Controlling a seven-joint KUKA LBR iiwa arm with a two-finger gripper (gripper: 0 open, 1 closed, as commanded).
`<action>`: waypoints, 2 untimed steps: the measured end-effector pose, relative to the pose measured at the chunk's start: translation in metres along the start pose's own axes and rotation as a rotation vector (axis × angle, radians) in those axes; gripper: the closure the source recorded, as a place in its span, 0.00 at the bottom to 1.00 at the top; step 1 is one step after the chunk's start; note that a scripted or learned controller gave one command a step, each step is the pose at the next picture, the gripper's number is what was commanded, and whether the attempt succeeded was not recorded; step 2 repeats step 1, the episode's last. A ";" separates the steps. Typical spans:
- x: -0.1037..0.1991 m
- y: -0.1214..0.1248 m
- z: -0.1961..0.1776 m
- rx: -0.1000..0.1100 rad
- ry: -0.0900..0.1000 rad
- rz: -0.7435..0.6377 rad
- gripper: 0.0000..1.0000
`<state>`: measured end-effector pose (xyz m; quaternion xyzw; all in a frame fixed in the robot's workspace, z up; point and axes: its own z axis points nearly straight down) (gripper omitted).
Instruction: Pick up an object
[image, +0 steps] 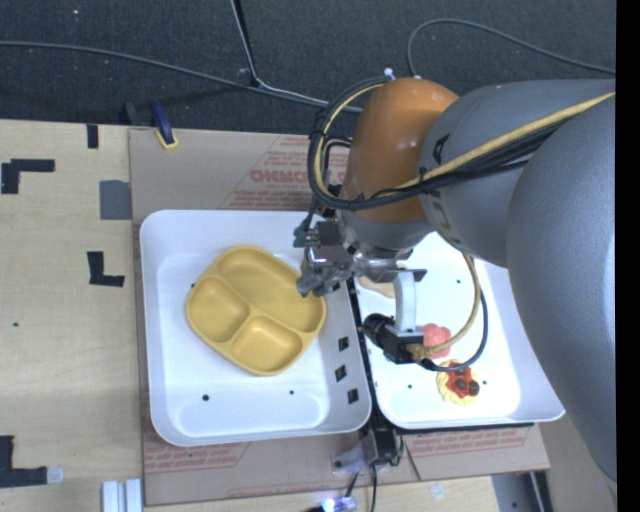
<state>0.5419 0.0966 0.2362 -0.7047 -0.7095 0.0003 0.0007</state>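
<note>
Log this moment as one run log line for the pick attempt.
gripper: over right edge of yellow divided plate | left bin: holds plate | right bin: small pink and red-yellow items | lift: not yet

Lighting even and moderately bright — overhead, diffuse. White bins (160, 330) near overexposure, little surface detail. Soft shadow beneath the yellow divided plate (255, 310) on its lower edge. Broad sheen on the orange band (400, 140) and grey arm (540, 200). Image mildly soft overall — low resolution; dark floor (120, 50) at top grainy.
</note>
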 end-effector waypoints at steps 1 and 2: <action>-0.003 0.000 0.000 0.000 -0.001 0.004 0.00; -0.003 0.000 0.000 0.000 -0.001 0.004 0.00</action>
